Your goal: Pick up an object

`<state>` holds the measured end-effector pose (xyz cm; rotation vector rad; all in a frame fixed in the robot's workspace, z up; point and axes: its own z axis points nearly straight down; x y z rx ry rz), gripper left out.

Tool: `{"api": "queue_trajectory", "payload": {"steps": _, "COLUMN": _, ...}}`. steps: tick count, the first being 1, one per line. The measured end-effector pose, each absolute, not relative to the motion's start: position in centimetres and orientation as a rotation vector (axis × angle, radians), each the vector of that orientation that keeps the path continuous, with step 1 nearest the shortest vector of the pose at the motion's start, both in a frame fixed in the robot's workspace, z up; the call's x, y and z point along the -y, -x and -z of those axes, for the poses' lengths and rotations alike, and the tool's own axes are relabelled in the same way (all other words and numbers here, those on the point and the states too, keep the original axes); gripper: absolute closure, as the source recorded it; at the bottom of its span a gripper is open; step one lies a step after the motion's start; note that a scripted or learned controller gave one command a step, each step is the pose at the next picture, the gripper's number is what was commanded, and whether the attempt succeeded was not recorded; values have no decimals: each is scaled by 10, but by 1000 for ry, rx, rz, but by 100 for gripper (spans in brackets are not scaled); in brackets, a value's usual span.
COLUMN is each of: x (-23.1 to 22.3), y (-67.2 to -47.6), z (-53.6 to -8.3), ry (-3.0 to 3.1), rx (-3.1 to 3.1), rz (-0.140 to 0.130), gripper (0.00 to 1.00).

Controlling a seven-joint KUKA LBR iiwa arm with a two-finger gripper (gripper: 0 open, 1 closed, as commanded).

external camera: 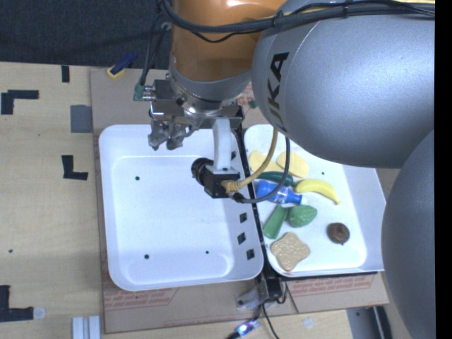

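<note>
Grey arm (353, 69) bulk with its orange band (219, 20) looms closest, reaching over both bins. Its pincer (167, 141) hangs above the far corner of the left bin (169, 260); whether it is wide or narrow I cannot tell, and nothing shows between its tips. Beside that bin, the right bin (353, 253) holds a banana (319, 189), a green vegetable (275, 221), a blue object (275, 191), a slice of bread (290, 250) and a brown doughnut (339, 232), all well apart from the pincer.

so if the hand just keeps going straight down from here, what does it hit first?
Probably the bare floor of the left bin near its back wall. The hand points down there with no object below it, though its height is unclear.
</note>
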<state>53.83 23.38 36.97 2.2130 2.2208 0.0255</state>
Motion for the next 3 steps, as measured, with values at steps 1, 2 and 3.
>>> {"api": "queue_trajectory", "payload": {"steps": 1, "x": -233, "y": -503, "z": -248, "ry": -2223, "rx": -2228, "rz": 23, "gripper": 100}}
{"api": "queue_trajectory", "payload": {"steps": 2, "x": -234, "y": -483, "z": -343, "ry": -2216, "rx": -2225, "rz": -10, "gripper": 100}}
{"api": "queue_trajectory", "payload": {"steps": 3, "x": -233, "y": -482, "z": -266, "ry": -2222, "rx": -2225, "rz": 15, "gripper": 100}}
